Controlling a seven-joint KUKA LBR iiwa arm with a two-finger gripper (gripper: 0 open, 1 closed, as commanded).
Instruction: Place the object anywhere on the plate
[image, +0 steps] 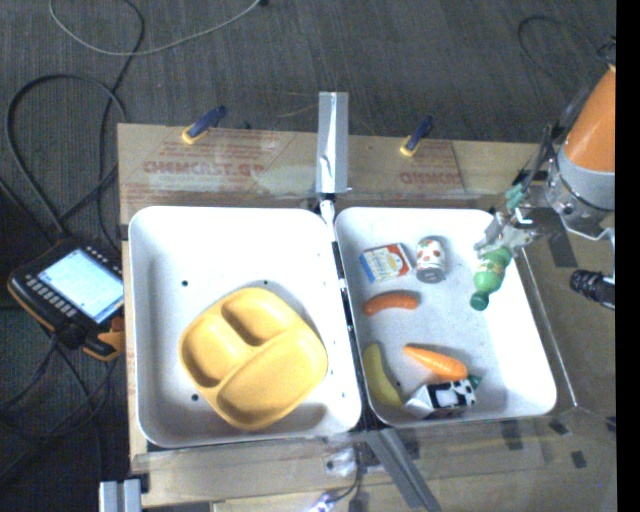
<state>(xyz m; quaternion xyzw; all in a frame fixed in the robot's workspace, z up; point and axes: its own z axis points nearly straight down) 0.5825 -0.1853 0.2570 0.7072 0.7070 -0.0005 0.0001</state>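
Observation:
The yellow divided plate (255, 357) lies in the left bin (160, 250), toward its front. My gripper (503, 240) hangs over the right bin's far right corner, shut on the top of a small green bottle (486, 278). The bottle dangles below the fingers, tilted, above the bin floor and well to the right of the plate.
In the right bin (520, 400) lie a small carton (385, 262), a red-and-white can (431, 258), a sausage (390, 302), a carrot (436, 360), a yellow-green fruit (380, 376) and a black-and-white toy (450, 396). A metal divider post (332, 150) stands between the bins at the back.

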